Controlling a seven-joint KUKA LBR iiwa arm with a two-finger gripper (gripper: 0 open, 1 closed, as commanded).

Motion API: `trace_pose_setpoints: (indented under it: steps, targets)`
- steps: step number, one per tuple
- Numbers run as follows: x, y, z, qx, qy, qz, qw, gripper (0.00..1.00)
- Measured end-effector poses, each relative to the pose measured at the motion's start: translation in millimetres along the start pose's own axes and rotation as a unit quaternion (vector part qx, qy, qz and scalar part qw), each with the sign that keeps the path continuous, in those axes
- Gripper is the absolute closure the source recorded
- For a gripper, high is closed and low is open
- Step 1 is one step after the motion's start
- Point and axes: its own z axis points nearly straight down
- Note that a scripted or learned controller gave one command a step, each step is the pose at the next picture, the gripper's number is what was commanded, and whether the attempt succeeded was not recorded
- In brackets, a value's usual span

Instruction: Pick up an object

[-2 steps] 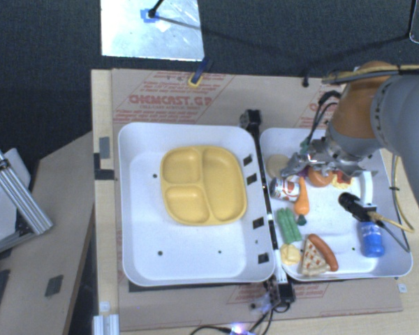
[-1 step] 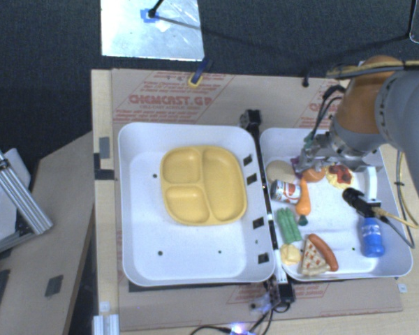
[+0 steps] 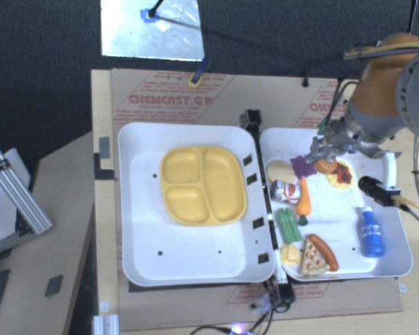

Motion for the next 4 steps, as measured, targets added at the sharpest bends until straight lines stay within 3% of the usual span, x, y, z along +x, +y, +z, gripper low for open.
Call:
trace_pose_setpoints:
  steps: [1, 3, 4]
  targets:
    - [0, 2, -55, -0.001, 0.000, -0.002, 1.0000, 1.00]
    - [76, -69, -67, 0.004, 0.001, -0.003, 1.0000, 1.00]
    - [74, -65, -47, 0.004, 0.000, -0.001, 1.0000, 1.00]
